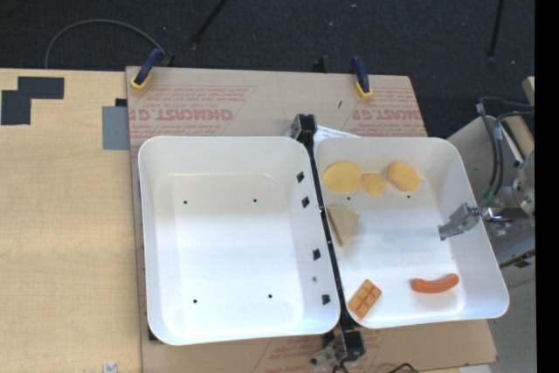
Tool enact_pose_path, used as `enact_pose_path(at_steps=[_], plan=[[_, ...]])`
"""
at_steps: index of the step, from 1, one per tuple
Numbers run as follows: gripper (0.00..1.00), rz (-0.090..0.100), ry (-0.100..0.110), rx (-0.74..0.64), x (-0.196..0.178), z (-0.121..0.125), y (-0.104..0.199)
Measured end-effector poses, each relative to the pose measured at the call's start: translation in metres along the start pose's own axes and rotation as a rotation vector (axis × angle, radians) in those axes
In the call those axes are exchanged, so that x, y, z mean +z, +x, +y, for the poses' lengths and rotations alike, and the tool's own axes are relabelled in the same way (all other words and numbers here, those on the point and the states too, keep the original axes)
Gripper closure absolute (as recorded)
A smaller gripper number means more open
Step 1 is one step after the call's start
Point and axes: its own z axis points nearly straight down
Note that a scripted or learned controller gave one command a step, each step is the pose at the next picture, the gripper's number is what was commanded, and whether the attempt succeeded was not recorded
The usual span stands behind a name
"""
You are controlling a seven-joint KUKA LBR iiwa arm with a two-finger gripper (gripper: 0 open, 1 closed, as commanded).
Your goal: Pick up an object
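Approach should drop vertically over one isolated item, fingers straddling its short axis, clear of the bin wall. Gripper (pixel 458 223) sits at the right bin's (pixel 476 293) 3 o'clock rim; its opening cannot be told, and nothing is seen in it. Nearest target, the sausage (pixel 435 283), lies near, at the gripper's 7 o'clock. Waffle piece (pixel 365 299) rests at the bin's 7 o'clock; yellow pieces (pixel 342 177) cluster at 11 o'clock.

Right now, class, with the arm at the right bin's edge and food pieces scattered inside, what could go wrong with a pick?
1. The gripper sits over the right bin's rim, so descending here may strike the wall.
2. The waffle piece lies against the divider, leaving little finger room.
3. The sausage is thin and rounded, so it may roll away.
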Motion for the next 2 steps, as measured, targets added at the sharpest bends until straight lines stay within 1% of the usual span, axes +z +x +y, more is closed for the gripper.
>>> enact_pose_path(at_steps=[1, 2], plan=[[0.0, 0.002, 0.005, -0.002, 0.071, 0.046, 0.02], [0.0, 0.0, 0.002, -0.002, 0.098, 0.09, 0.038]])
